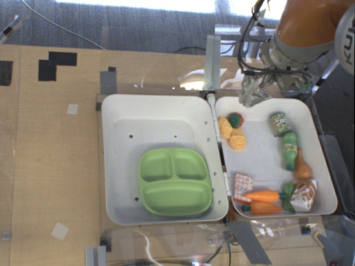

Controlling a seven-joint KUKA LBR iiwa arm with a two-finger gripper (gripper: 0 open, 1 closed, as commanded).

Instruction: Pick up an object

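Right bin (316, 148): two corn cobs (232, 134), two carrots (262, 201), one green can (280, 124), one green bottle (289, 151). Left bin (119, 126): one green divided plate (175, 180). Gripper (252, 96) over right bin's far edge, carrying nothing; finger spread: cannot tell. Wooden bench (50, 159), grey floor behind

The bins (161, 112) are looking like smooth matt white plastic; the green tray (175, 180) at 6 o'clock is showing a soft plastic sheen. The counter (50, 148) is appearing as pale, matt wood.
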